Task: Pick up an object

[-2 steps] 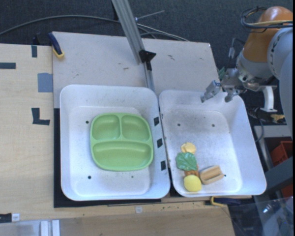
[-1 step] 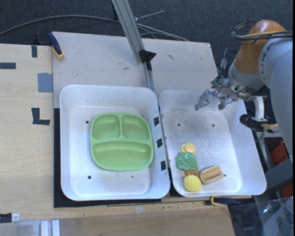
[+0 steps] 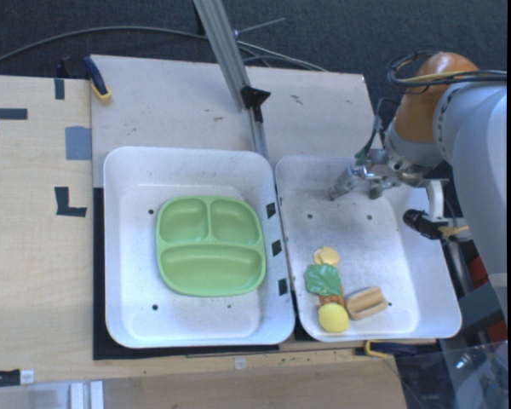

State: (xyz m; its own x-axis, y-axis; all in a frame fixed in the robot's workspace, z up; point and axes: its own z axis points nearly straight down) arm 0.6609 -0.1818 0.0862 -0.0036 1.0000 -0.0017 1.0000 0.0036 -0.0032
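The step in hand looks like the approach, before any grasp: the grey arm with its orange band [image 3: 426, 100] reaches in over the right-hand shallow white bin [image 3: 426, 309], and its two-finger metal gripper [image 3: 349, 181] hangs above that bin's far edge, near the middle of it, with nothing between its fingers; whether those fingers stand apart or together I cannot tell, since they are small and blurred against the bin floor. The things it could pick lie well apart from it, bunched at the near edge of the same bin towards its near left corner: a small round yellow-orange piece [image 3: 327, 256], touching below it a green leafy toy on a brownish stem [image 3: 324, 280], below that a yellow ball-like toy [image 3: 333, 317], and just beside these a tan block shaped like a bread roll [image 3: 365, 302]. The left-hand white bin [image 3: 119, 228] carries a light green plastic plate with three compartments [image 3: 211, 245], lying flat in the middle. As a judgement, the next move calls for the gripper to travel across the bin towards the near edge, settle over one piece, most easily the tan block since it stands a little clear of the others, and come down with its fingers astride it. No brand, label or writing can be read anywhere on the bins, the toys or the arm
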